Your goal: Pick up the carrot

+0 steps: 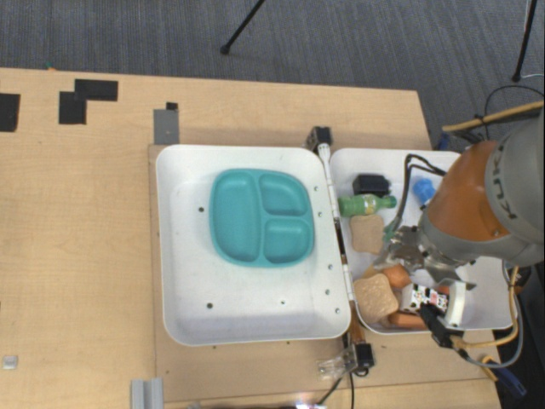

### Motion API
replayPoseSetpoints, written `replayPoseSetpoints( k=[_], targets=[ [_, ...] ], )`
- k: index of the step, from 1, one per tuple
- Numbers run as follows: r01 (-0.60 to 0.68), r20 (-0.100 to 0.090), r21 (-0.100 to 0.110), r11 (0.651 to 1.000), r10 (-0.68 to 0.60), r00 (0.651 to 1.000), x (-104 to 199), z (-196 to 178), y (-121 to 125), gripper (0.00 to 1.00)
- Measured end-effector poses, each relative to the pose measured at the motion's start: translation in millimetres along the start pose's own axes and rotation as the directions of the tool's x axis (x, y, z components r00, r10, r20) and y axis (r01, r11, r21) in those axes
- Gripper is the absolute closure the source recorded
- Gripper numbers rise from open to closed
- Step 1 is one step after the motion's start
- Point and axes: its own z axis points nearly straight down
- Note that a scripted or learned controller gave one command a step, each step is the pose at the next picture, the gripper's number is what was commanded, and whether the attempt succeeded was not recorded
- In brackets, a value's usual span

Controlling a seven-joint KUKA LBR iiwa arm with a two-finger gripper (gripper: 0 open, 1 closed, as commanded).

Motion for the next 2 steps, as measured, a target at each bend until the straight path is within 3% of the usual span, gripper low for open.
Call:
replayPoseSetpoints(
  k=[1,2],
  targets=[
    [-0.392,0.01,0.019,0.92,0.392,0.92,80,-83,24,1.0],
    [-0.4,0.014,0.021,0.916,0.4,0.916,93,-130,-24,1.0]
  ],
)
